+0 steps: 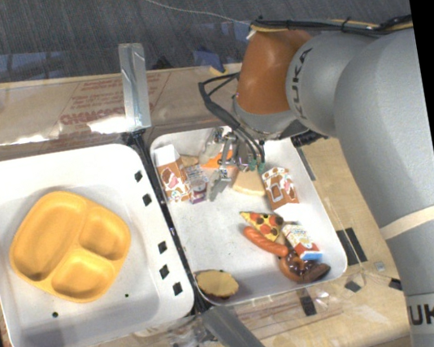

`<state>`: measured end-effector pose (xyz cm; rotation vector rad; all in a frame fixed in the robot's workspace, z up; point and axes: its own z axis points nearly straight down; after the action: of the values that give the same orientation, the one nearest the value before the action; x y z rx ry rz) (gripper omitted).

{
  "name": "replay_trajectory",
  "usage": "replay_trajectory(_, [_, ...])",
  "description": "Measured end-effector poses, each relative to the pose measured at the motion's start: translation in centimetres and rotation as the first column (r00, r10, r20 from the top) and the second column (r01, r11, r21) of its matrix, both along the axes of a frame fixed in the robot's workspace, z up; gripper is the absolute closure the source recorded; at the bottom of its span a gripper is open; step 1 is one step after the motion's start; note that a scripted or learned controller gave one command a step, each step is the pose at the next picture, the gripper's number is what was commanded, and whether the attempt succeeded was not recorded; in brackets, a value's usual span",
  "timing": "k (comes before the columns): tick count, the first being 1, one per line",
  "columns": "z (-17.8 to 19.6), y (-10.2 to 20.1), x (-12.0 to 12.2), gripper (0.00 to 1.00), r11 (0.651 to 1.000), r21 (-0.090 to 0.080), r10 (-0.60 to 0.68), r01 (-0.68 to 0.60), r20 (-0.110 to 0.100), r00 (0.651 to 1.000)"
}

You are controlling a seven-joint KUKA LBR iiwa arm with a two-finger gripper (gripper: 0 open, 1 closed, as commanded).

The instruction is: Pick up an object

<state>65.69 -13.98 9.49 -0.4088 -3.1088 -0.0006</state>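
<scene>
I have the end effector (227, 158) low over the far end of the right bin (211, 235), among small cartons; I cannot tell its state. I judge this the reach-in step. Next I need a clean closure on the toy carton (173, 182) nearby.

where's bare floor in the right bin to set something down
The widest bare patch in the right bin is its left-middle floor, bordered by the carton above, the pizza slice on the right and the cookie below. The top, around the gripper, and the right side down to the pretzel are crowded.
</scene>
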Motion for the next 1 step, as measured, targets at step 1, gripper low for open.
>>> replay_trajectory(1, [1.05,0.13,0.14,1.00,1.000,-0.003,0.007,-0.007,0.004,1.000])
